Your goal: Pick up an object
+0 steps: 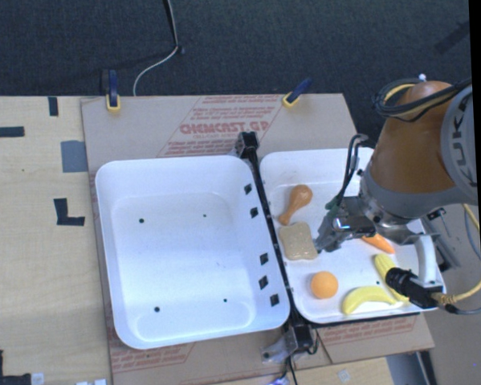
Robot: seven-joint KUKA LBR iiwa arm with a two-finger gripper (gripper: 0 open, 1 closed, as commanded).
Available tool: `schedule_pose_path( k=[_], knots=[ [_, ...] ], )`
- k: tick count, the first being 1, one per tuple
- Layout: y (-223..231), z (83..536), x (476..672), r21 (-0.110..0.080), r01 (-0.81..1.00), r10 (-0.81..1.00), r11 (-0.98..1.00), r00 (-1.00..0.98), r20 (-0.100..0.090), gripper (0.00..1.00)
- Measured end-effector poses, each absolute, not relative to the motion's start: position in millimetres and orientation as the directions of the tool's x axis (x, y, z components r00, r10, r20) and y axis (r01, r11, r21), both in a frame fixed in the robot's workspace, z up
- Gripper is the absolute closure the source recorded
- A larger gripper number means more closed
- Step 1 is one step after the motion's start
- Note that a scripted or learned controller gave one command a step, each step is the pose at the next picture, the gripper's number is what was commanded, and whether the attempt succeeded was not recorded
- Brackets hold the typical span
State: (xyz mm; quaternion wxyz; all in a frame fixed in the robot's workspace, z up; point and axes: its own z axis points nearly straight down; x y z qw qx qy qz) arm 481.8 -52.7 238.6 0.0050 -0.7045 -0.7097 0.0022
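gripper (329,234) beside bread slice (298,242) (right bin (319,163))

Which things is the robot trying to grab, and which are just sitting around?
For the job, in the right bin:
gripper
tan sponge
drumstick toy
orange ball
banana
carrot

Just lying about:
left bin
cardboard sheet
two clamps
cable

A tan bread slice (298,242), orange ball (324,285), yellow bananas (367,299) and drumstick (296,202) lie in the right bin (303,162).
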Motion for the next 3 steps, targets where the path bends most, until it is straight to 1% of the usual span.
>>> schedule_pose_path(
  k=[1, 3],
  knots=[
    [-57, 252, 483.8, -0.003, 1.0, 1.0, 0.002, -0.002, 0.0, 1.0],
    [-57, 271, 484.3, -0.005, 1.0, 1.0, 0.002, -0.002, 0.001, 1.0]
  ],
)
